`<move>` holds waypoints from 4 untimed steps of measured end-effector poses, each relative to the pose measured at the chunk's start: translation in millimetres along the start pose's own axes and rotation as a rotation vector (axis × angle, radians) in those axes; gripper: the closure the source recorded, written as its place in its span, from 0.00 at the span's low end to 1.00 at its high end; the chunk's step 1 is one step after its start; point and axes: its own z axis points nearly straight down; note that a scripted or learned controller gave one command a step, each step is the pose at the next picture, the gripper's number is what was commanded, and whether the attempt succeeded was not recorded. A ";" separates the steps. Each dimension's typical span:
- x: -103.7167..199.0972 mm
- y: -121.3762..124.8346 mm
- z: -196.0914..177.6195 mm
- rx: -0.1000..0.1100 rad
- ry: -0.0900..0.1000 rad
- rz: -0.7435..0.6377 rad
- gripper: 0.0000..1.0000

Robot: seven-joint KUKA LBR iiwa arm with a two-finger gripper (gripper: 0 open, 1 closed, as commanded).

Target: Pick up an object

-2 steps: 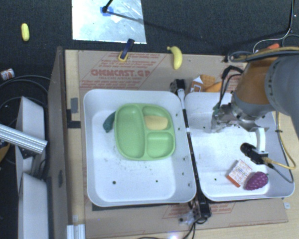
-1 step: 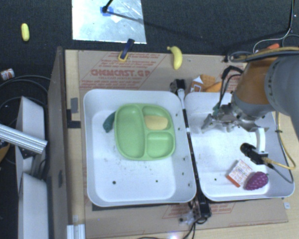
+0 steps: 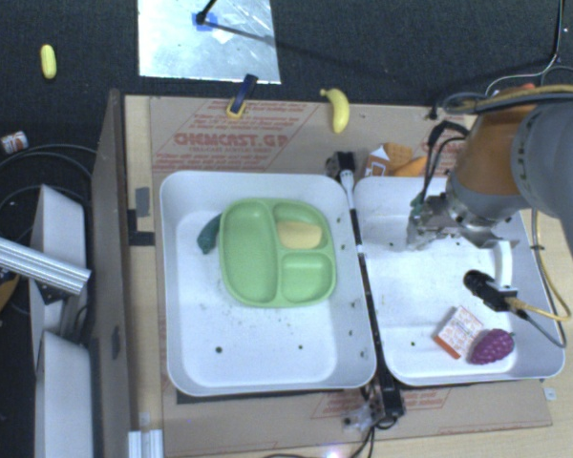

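My gripper [image 3: 423, 229] hangs low over the upper left part of the right bin [image 3: 401, 351], with the grey arm and its orange band reaching in from the right. Nothing shows between the fingers. At that bin's front right lie a purple bunch of grapes [image 3: 491, 346] and a small orange-and-white packet [image 3: 457, 332], well in front of the gripper. In the left bin [image 3: 201, 351] rests a green divided plate [image 3: 267, 265] with a yellow piece [image 3: 300, 234] in its upper right compartment. A dark green object [image 3: 208, 233] leans against the plate's left edge.
A black plug with a yellow cable [image 3: 492, 292] hangs from the arm over the right bin. A banana [image 3: 337, 110] lies on the cardboard behind the bins, and an orange object [image 3: 408, 164] sits behind the right bin. The ridge between the bins [image 3: 360, 256] is just left of the gripper.
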 end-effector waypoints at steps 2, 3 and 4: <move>95.6 7.2 -77.9 0.006 0.002 -0.007 1.00; 90.7 7.2 -78.0 0.006 0.000 0.001 0.00; 51.0 3.7 -78.0 0.006 -0.001 0.006 0.00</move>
